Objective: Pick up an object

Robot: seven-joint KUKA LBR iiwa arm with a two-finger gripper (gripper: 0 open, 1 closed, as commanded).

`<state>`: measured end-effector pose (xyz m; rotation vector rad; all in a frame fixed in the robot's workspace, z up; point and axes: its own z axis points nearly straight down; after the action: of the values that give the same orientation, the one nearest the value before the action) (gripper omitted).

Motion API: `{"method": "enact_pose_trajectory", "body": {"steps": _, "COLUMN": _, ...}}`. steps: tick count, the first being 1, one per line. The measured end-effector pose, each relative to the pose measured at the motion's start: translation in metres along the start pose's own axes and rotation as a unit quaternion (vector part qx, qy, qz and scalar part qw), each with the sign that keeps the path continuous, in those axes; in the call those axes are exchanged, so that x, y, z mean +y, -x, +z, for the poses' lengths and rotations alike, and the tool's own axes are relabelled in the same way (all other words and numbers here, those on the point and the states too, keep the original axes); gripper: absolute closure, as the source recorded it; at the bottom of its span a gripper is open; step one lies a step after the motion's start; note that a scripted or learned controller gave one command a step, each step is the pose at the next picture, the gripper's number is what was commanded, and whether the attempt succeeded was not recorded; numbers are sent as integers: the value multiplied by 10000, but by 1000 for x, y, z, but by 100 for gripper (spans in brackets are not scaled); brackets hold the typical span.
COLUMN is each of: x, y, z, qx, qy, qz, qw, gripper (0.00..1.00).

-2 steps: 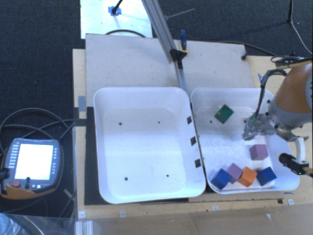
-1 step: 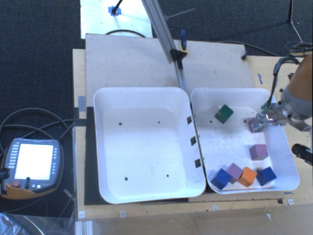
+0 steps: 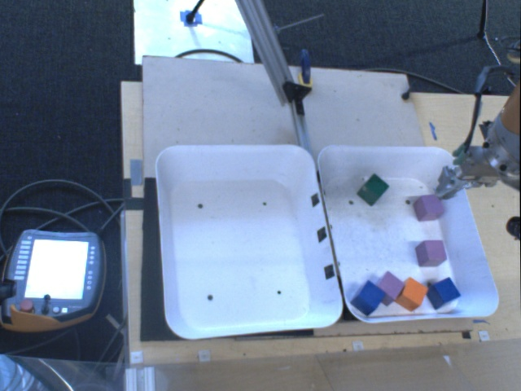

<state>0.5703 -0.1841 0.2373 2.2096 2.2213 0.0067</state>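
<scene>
Dark carpet surrounds a wooden bench [image 3: 383,357] with a pale board [image 3: 220,96] laid on its far half. Two white bins sit side by side on it, touching along the middle: left bin [image 3: 171,218], right bin [image 3: 480,267]. Black tabs [image 3: 322,235] sit along the seam between them.

All the blocks are in the right bin:
- green cube [image 3: 373,189], far side, tilted, well apart from the others
- purple cube [image 3: 428,208], near the far right wall
- second purple cube [image 3: 431,252], right side, midway down
- near-edge row, left to right: blue cube [image 3: 368,296], small purple cube [image 3: 391,286], orange cube [image 3: 412,293], second blue cube [image 3: 444,292]. First three touch or nearly touch; the last blue one is just beside the orange.

Gripper [image 3: 449,184] comes in from the right, over the far right corner of the right bin, tip just beside the upper purple cube, up and to its right. Nothing visible between the fingers. Too small and blurred at the tip; cannot tell if they're spread or closed.

A teach pendant [image 3: 53,279] with a lit screen lies off the bench to the left, cable [image 3: 49,198] looped around it. A metal pole [image 3: 264,35] slants across the far side, clamped at the board. Bright floor patch [image 3: 183,10] at top.
</scene>
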Motion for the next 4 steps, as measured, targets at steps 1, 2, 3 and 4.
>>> {"method": "enact_pose_trajectory", "body": {"steps": 1, "x": 1, "y": 0, "z": -6, "qx": 8, "qy": -26, "qz": 2, "qw": 10000, "gripper": 100}}
{"method": "enact_pose_trajectory", "body": {"steps": 2, "x": -6, "y": -56, "z": -7, "qx": 24, "qy": -41, "qz": -24, "qw": 10000, "gripper": 100}}
{"method": "enact_pose_trajectory", "body": {"steps": 3, "x": 3, "y": -106, "z": 4, "qx": 25, "qy": -41, "qz": -26, "qw": 10000, "gripper": 100}}
{"method": "enact_pose_trajectory", "body": {"steps": 4, "x": 12, "y": -161, "z": -4, "qx": 26, "qy": -34, "qz": -32, "qw": 10000, "gripper": 100}}
